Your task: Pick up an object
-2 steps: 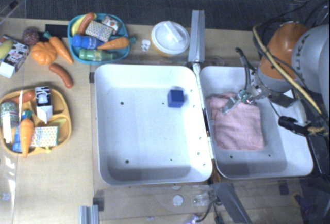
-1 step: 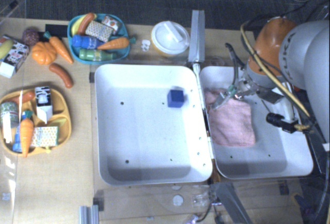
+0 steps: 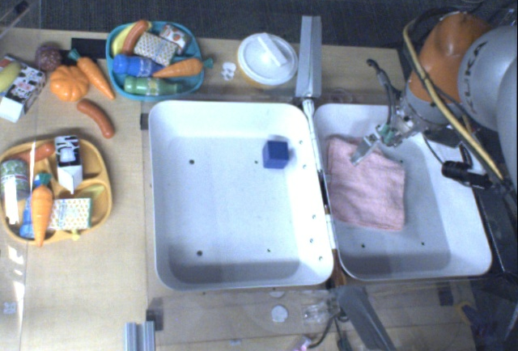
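Camera view: I have the gripper [image 3: 379,139] low over the right bin [image 3: 453,260], at the top corner of the pink cloth [image 3: 368,183], which lies flat on the bin floor. Whether the fingers are spread or pinching, I cannot tell; they are too small and blurred. The approach at a corner makes sense to me: a flat cloth offers an edge there. A blue cube [image 3: 276,153] sits alone in the left bin [image 3: 235,272], well apart
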`<state>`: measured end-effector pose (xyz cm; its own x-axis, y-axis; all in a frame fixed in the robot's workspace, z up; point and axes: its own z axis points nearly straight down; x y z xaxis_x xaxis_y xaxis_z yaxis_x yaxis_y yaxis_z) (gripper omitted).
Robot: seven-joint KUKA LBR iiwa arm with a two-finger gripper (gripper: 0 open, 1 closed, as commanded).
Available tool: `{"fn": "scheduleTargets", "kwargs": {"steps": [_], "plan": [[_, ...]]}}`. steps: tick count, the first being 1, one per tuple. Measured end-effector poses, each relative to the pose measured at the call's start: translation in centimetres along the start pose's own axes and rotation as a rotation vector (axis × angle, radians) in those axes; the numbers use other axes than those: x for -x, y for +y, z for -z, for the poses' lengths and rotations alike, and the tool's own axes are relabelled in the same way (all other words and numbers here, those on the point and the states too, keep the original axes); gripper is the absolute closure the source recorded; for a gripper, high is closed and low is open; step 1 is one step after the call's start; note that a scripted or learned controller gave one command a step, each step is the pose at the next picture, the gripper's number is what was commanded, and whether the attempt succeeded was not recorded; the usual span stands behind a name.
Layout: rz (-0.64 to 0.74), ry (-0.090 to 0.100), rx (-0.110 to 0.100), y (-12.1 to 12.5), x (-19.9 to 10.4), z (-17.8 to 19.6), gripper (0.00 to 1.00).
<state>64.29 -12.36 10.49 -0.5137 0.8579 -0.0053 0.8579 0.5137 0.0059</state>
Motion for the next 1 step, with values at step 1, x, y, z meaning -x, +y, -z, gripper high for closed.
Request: {"fn": "scheduleTargets", "kwargs": {"steps": [1], "plan": [[0.020, -0.005, 0.007, -4.24, 1.34, -1.28, 0.00]]}}
